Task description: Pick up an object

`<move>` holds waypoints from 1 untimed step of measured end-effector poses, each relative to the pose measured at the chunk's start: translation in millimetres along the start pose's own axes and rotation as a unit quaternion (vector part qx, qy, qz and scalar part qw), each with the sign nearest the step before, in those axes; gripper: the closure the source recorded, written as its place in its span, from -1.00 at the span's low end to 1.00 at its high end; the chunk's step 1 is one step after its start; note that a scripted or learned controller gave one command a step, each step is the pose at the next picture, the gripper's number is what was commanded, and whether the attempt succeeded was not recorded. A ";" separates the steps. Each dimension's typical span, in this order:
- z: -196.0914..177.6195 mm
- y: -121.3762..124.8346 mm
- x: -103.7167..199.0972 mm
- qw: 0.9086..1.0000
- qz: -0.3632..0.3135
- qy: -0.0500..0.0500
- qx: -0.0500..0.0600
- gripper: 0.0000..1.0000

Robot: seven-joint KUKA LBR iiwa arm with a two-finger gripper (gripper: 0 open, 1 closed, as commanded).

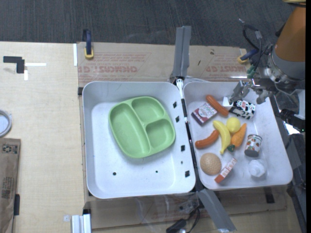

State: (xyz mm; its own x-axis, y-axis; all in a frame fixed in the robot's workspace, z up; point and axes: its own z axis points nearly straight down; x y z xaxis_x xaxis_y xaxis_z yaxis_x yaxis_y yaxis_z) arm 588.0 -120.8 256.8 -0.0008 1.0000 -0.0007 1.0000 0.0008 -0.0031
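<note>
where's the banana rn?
Camera view: the banana lies mid right bin, touching the lemon and carrot on its right, with a sausage just to its left.

Arm (291, 38) cut off at top-right edge; claw (249, 89) fingers too small/blurred to tell open or closed

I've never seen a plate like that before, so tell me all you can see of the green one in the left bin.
The green plate is a rounded-square tray that looks like smooth pale green plastic, with a raised rim and three compartments: one long section and two smaller ones. It holds nothing. It lies flat, right side up, turned at an angle, on the floor of the left white bin. Nothing else touches it.
</note>
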 end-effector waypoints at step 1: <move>149.2 -4.3 -41.6 1.000 -0.030 0.000 -0.007 -1.00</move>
State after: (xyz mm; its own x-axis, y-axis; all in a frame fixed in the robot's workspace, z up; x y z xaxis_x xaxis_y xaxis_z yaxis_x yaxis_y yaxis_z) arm 583.3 -162.5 107.6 -0.0599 0.9982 -0.0017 0.9981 0.0599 0.0110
